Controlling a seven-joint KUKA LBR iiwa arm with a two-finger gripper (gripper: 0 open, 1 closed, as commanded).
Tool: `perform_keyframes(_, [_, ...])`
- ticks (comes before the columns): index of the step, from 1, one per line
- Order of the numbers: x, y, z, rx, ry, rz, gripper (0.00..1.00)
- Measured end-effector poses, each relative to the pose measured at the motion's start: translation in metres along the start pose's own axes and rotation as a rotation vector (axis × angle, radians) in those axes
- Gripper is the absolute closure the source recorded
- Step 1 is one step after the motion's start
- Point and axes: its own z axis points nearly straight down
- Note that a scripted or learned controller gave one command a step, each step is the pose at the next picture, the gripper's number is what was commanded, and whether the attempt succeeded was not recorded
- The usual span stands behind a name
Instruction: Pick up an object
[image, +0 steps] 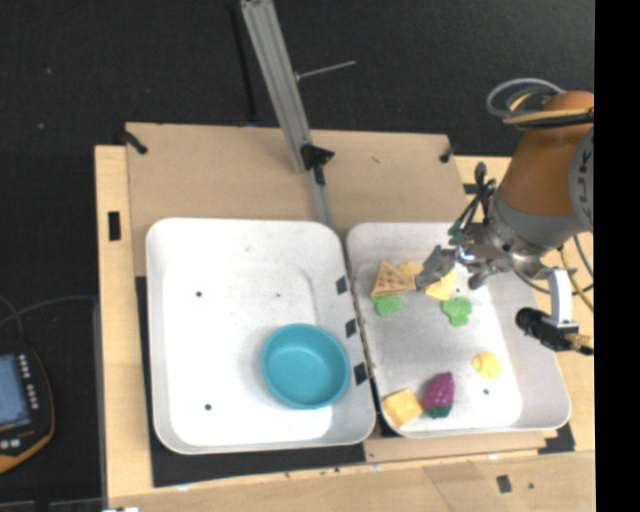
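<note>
One yellow piece (440, 289) half-hidden beneath end effector (455, 268), grip unclear

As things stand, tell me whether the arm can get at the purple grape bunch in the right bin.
Probably yes. The purple grape bunch lies uncovered near the right bin's front edge, beside a yellow block. The pincer hovers farther back in that bin, and nothing stands between them.

Light tan wooden bench (230, 170), centre frame, dark floor around it. Directly on it: two shallow white plastic bins side by side, left bin (240, 255) and right bin (540, 375), edges touching at mid-frame.
</note>
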Motion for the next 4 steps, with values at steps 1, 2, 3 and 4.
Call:
perform_keyframes(1, [-0.007, -0.003, 0.044, 0.004, -0.001, 0.000, 0.00])
perform_keyframes(2, [-0.007, -0.001, 0.030, -0.003, 0.000, 0.003, 1.00])
perform_keyframes(3, [-0.008, 0.001, -0.024, -0.006, 0.000, -0.003, 1.00])
perform_keyframes(4, [-0.009, 0.002, -0.045, -0.003, 0.001, -0.004, 1.00])
